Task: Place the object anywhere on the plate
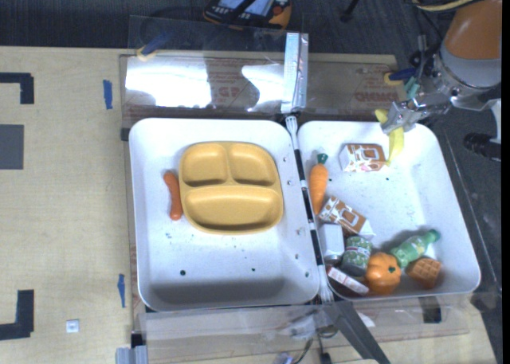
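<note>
One yellow object (396, 141), long and narrow, hangs from my gripper (402, 118) above the far right corner of the right bin (458, 219). I see its upper end pinched between the closed-in fingers, with the rest dangling just beside a small white and brown carton (362, 157).

The yellow plate (232, 185), split into three compartments, sits in the left bin (151, 219), well apart from the gripper, across the ridge where the two bins meet. An orange sausage-shaped toy (173, 195) lies against the plate's left edge. Bare white floor surrounds the plate, most of it along the near side.

In the right bin, a toy carrot (318, 183) lies along the dividing wall. A second carton (343, 214) lies nearer me, and a cluster of toy food crowds the near right corner: an orange fruit (383, 272), a green bottle (414, 248), a brown piece (425, 272). The bin's middle is open.

Print on the cartons is too small to read. A handheld pendant (245, 2) lies beyond the tabletop (56, 219).
</note>
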`<state>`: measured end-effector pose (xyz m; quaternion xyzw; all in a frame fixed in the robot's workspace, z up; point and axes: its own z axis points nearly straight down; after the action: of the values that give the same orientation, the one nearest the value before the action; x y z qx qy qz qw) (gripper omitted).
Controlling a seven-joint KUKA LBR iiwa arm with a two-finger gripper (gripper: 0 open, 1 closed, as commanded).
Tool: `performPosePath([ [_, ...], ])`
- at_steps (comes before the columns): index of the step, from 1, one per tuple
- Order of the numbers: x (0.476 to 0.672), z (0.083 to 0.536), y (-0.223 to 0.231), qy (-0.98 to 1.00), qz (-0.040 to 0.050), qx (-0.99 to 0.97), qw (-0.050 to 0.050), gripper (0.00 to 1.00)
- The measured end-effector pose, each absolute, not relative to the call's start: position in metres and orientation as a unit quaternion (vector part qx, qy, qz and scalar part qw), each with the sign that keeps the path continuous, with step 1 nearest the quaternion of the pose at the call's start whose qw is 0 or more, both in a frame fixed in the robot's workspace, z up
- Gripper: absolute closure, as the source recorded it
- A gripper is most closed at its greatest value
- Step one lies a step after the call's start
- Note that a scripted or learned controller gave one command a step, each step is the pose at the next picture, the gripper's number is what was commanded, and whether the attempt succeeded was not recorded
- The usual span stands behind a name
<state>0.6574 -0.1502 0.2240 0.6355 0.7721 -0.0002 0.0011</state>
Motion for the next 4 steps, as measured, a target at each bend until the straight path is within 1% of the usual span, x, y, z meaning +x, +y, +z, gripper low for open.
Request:
performPosePath([
  [1,0.651,0.186,-0.083,0.782,0.0,0.624,0.0,1.0],
  [2,0.659,0.186,0.019,0.832,0.001,0.555,0.001,1.0],
  [3,0.645,0.185,0.071,0.786,-0.0007,0.619,-0.001,1.0],
  [4,0.635,0.185,0.077,0.86,-0.0002,0.511,-0.001,1.0],
])
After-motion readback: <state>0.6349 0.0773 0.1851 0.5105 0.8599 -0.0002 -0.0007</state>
